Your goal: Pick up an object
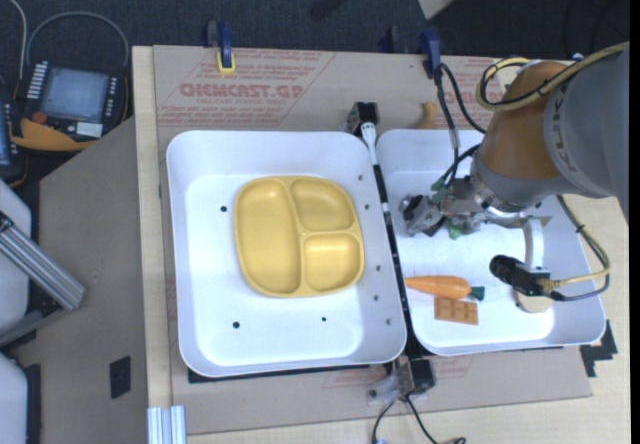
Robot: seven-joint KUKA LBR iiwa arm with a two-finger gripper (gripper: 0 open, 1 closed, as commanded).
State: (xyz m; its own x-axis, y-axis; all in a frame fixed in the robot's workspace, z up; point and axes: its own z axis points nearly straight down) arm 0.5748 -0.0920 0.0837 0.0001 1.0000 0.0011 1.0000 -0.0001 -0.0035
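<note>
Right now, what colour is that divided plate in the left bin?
Pale yellow, seen in the camera view.

Bench w/ two white bins

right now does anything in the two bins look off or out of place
Nothing stands out. The yellow divided plate sits flat in the left bin, a bit turned. In the right bin, the carrot and the brown waffle piece lie close together near the front. The gripper hangs above that bin.
</note>
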